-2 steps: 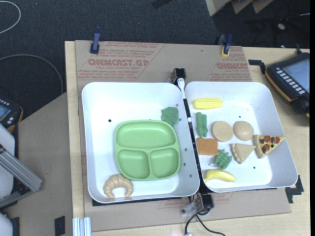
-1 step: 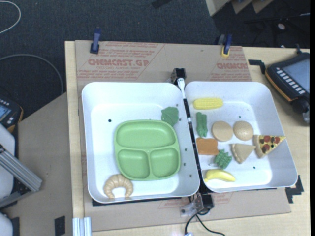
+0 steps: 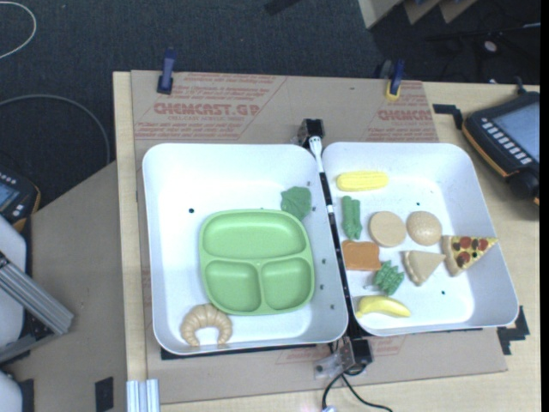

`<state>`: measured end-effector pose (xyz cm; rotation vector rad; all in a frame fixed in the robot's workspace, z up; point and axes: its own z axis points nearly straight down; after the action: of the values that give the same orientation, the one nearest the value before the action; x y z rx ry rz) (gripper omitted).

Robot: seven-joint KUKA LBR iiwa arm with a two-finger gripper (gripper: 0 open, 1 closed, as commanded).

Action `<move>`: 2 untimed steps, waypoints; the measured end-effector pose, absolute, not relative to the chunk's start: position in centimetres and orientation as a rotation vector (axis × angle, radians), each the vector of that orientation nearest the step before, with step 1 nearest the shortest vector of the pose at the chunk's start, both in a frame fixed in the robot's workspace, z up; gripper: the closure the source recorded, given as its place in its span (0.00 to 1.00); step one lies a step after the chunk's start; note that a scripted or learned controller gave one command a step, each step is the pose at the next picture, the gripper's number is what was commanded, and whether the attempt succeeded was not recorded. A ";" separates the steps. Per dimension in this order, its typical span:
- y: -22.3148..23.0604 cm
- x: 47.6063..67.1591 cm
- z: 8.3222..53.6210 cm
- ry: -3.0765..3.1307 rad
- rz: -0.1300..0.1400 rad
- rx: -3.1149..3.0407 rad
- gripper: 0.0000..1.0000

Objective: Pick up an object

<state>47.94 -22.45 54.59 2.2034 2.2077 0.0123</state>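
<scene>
The things to be picked lie in the two white bins. In the right bin a yellow corn cob lies near the far wall, a green bean pod just below it along the divider, and two tan round pieces sit side by side in the middle. A pizza slice lies at the right, touching a pale wedge. An orange block sits just beside a small broccoli piece, and a banana lies near the front wall. In the left bin a green sectioned plate sits in the middle, a green leafy piece touching its far right corner and a croissant at its front left. Both bins rest on a brown board on the surface. Where the things lie relative to the hand, and whether it is released or clenched, I cannot tell
</scene>
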 end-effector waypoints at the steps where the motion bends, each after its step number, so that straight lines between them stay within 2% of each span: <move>1: -22.3 47.9 41.5 2.227 -0.007 2.230 1.00; 2: -22.4 47.9 54.4 2.210 0.010 2.207 1.00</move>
<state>47.95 -22.44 54.36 2.2072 2.2104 0.0097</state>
